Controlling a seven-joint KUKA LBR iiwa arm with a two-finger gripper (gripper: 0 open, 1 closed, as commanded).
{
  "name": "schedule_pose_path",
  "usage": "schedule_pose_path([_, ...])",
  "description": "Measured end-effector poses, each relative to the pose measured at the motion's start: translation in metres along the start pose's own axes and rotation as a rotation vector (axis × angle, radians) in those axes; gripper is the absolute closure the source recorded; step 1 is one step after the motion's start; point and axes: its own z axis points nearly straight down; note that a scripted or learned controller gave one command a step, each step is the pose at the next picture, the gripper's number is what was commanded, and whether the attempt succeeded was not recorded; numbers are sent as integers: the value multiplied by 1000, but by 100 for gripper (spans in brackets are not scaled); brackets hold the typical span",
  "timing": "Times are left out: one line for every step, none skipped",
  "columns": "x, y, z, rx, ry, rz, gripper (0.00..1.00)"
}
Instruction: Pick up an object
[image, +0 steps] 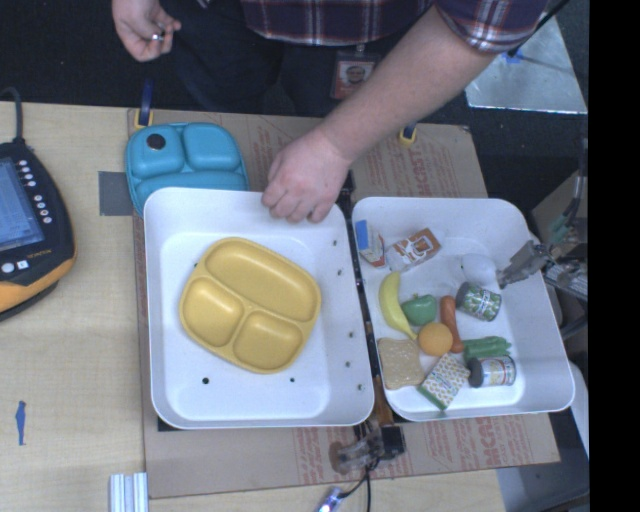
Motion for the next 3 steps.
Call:
schedule_pose_path([-5, 57, 120, 3, -1, -2, 0])
schedule_pose_path([-19, 57, 201, 3, 0, -1, 0])
schedule_pose_path([-21, 57, 190, 4, -2, -3, 100])
